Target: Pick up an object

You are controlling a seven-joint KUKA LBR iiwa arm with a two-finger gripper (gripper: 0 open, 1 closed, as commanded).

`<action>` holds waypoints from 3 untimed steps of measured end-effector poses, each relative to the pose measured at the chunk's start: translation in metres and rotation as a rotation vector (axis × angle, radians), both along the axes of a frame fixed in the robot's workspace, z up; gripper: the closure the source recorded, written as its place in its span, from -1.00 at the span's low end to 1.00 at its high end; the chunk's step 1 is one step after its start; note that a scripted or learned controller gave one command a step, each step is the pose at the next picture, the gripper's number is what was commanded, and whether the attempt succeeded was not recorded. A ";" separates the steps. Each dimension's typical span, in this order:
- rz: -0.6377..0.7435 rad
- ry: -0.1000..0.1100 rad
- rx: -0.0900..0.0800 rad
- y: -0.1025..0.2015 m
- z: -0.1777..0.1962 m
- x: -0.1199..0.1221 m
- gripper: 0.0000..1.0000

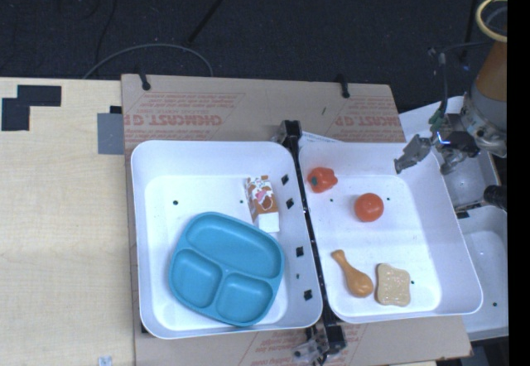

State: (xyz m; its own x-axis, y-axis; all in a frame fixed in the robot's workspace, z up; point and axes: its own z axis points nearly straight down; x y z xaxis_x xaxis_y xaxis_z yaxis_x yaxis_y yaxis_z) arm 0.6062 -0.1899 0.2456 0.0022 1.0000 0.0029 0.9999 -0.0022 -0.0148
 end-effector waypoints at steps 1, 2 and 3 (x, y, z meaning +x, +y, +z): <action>0.002 -0.012 -0.002 0.000 0.008 0.002 -1.00; 0.001 -0.009 -0.001 0.008 -0.038 0.000 -1.00; 0.002 -0.008 -0.001 0.011 -0.087 -0.010 -1.00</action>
State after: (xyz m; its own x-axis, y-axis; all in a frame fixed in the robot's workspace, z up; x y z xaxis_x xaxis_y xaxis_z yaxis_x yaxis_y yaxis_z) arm 0.5963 -0.1789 0.1589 -0.0003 1.0000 0.0019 1.0000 0.0003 -0.0069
